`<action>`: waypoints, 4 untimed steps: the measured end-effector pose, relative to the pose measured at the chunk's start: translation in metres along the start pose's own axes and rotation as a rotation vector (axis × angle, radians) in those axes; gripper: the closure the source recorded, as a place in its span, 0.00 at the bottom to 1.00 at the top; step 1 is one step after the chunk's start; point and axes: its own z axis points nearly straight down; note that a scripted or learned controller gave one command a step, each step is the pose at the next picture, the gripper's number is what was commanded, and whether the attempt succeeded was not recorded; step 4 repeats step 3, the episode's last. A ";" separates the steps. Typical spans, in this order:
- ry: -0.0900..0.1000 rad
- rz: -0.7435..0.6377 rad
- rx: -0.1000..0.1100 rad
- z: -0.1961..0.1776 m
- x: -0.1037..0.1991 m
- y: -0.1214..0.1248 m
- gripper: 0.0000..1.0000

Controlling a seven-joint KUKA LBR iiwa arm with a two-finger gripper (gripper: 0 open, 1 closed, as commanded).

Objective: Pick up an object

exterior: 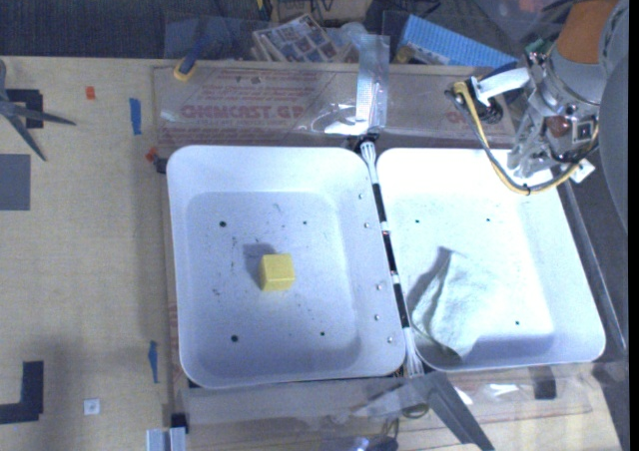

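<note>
From the camera above the desk (80, 269), a small yellow block (278, 271) lies in the left bin (200, 180), near the middle of its floor and a little toward the front edge. The block looks like a cube with soft, slightly rounded edges, its top face paler than its sides, and it casts a grey shadow to its back left. Dark specks and a few small holes mark the floor around it.

In the right bin (559, 239) a crumpled white cloth (449, 299) lies at the front left corner, against the wall shared with the left bin. White on white, its outline is hard to follow.

The arm (589, 40) is cut off by the right and top edges. Its jaws (529, 155) hang over the back right corner of the right bin, well apart from the block; cables and the wrist clutter them, so I cannot tell whether they are apart or together.

Behind the bins a clear sheet (260, 105) bears faded red lettering, too blurred to read.
</note>
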 end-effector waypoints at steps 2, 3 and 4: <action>-0.001 0.002 0.001 -0.008 0.000 0.001 0.00; -0.002 -0.197 0.002 0.046 -0.022 -0.009 0.00; -0.002 -0.197 0.002 0.046 -0.022 -0.009 0.00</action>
